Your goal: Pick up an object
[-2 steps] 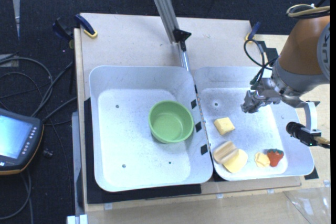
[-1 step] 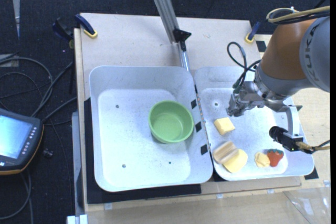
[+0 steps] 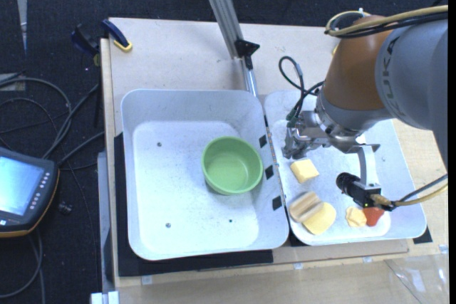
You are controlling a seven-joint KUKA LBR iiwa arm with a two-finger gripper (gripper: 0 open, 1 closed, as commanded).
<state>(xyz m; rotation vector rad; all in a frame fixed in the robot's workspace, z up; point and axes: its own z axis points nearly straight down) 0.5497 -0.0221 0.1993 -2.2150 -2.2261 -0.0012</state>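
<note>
I'm hovering over the right bin, my gripper low near its left wall, and the nearest candidate is the pale yellow block, lying just below and a shade to the right of me, close but apart. Whether my jaws are spread or closed, I cannot tell from up here; nothing shows between them. That block looks like a small foam or plastic toy piece: light, I'd judge, fairly stiff, flat-sided enough to pinch across its two opposite faces without slipping. Further toward the front edge sit a tan bread-like piece touching a rounded yellow piece, and off to their right a small yellow-and-red piece. Rounder things, more likely to squirt out. Over in the left bin stands a green bowl, well apart from me; its thin rim would be the only hold.
</note>
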